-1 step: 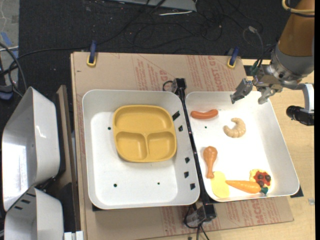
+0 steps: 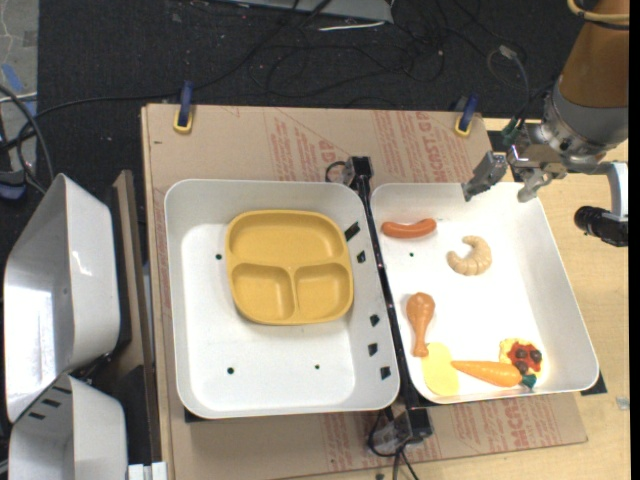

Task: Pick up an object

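Observation:
The right bin (image 2: 560, 268) holds toy food: a red sausage (image 2: 409, 229) near its far left corner, a beige croissant (image 2: 471, 256), a chicken drumstick (image 2: 421, 318), a yellow slice (image 2: 439, 375), an orange carrot (image 2: 487, 372) and a small pizza piece (image 2: 522, 355). My gripper (image 2: 505, 180) hangs above the bin's far edge, to the upper right of the croissant. Its two fingers are spread apart with nothing between them.
The left bin (image 2: 195, 268) carries a yellow divided tray (image 2: 290, 266). Blue and yellow clamps (image 2: 183, 118) (image 2: 466, 120) pin the cardboard base at the back. White tubs (image 2: 60, 288) stand at the far left. Cables lie on the dark floor behind.

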### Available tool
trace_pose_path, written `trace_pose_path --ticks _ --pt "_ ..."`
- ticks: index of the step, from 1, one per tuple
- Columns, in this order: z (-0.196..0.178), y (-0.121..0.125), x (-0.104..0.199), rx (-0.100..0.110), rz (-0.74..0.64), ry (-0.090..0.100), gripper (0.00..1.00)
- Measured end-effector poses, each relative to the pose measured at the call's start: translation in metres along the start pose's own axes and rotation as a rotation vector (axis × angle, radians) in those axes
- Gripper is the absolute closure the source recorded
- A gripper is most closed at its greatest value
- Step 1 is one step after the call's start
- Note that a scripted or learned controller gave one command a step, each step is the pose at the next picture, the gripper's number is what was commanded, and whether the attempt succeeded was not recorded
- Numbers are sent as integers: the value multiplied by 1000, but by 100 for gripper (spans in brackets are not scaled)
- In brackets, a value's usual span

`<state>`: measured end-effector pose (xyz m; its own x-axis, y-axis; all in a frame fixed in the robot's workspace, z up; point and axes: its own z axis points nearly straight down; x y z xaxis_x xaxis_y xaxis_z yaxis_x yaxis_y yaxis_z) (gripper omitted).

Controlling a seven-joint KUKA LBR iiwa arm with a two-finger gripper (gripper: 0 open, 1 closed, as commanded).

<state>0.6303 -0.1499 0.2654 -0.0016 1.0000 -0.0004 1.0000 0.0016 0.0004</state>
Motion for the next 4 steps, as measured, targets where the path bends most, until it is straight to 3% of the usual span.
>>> trace_pose_path --ticks 1,3,4 --pt "64 0 2 6 2 1 0" --pt "155 -3 12 4 2 1 0" --pt "141 -2 12 -2 2 -1 100"
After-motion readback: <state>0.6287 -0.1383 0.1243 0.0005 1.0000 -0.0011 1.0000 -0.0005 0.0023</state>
